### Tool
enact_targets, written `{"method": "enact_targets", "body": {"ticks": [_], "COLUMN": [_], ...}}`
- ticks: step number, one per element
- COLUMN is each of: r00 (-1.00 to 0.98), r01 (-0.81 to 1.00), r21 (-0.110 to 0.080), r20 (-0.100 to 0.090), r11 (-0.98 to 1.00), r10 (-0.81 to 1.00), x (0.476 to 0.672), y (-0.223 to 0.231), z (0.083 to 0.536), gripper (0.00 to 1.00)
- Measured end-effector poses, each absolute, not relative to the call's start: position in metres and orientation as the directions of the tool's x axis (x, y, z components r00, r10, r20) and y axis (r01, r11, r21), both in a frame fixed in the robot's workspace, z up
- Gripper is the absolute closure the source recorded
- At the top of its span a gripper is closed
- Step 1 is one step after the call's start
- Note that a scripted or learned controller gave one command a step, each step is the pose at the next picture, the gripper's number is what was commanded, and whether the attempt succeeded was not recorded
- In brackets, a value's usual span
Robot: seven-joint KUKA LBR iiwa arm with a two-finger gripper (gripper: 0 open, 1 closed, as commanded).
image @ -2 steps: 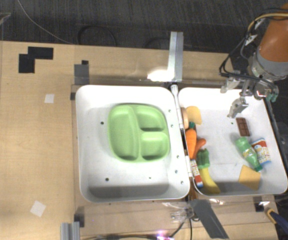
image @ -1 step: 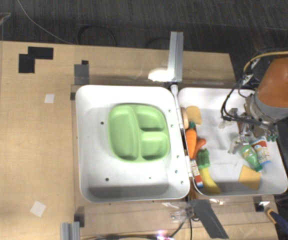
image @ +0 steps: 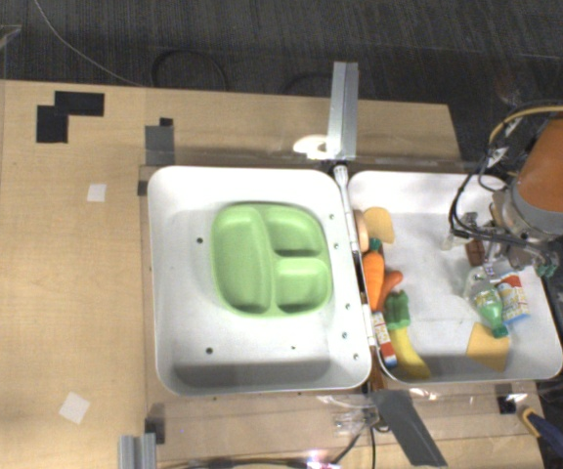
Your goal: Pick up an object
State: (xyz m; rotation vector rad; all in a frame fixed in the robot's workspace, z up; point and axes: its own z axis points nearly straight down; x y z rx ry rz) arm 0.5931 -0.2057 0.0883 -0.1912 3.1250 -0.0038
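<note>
Hovering over the right bin (image: 428,203), the tool (image: 492,262) sits directly above a clear bottle (image: 492,301) near that bin's right wall. The bottle's long axis runs toward the near edge. Whether the tool is open or closed cannot be determined.

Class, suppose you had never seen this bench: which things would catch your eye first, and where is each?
The green tray lies in the middle of the left bin. Toy food, including a carrot and a banana, lines the right bin's left wall. The arm's orange band hangs over that bin's right side.
</note>
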Motion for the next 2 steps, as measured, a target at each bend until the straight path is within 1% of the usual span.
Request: {"method": "enact_targets", "body": {"ticks": [1,2], "r00": [-1.000,-0.995], "r01": [0.013,0.101], "r21": [-0.003,-0.002], "r20": [-0.015,-0.018], "r11": [1.000,0.995], "r10": [0.013,0.101], "x": [0.561,0.523], "y": [-0.205,-0.204], "z": [0.089,0.090], "gripper": [0.00,0.00]}}
